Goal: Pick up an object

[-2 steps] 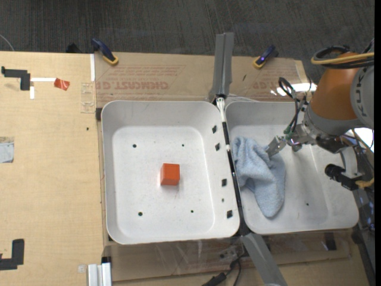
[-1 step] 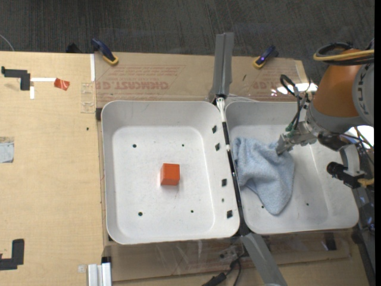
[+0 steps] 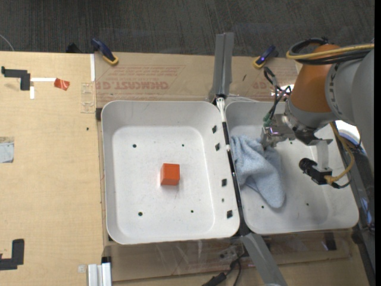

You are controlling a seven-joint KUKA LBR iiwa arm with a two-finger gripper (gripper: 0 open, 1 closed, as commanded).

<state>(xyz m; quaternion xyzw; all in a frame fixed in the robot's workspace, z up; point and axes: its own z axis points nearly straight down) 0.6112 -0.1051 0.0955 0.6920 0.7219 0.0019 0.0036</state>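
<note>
Arm (image 3: 333,88) enters from the right, orange band above the wrist, and reaches down into the right bin (image 3: 333,219). The jaws sit at the upper left part of that bin, directly over the top edge of a light blue cloth (image 3: 259,168). Whether the jaws are open, closed, or pinching the cloth cannot be told: the tips are small and merge with the crumpled fabric beneath them. The cloth lies bunched just below and to the left of the jaws, and runs from there down toward the bin's middle, its left edge close to the divider between the two bins. A black cable fitting with a yellow lead (image 3: 318,171) hangs off the arm to the right of the jaws, above the bin floor. An orange-red cube (image 3: 170,174) rests flat on the floor of the left bin (image 3: 119,219), well apart from the jaws, to their left and somewhat lower in the view, roughly central in that bin. Both bins stand side by side on the table (image 3: 47,159). Two blue-and-yellow clamps (image 3: 105,51) hold a cardboard sheet (image 3: 155,79) behind the bins, beyond the jaws. A small red tag (image 3: 61,84) lies on the table far to the left.
</note>
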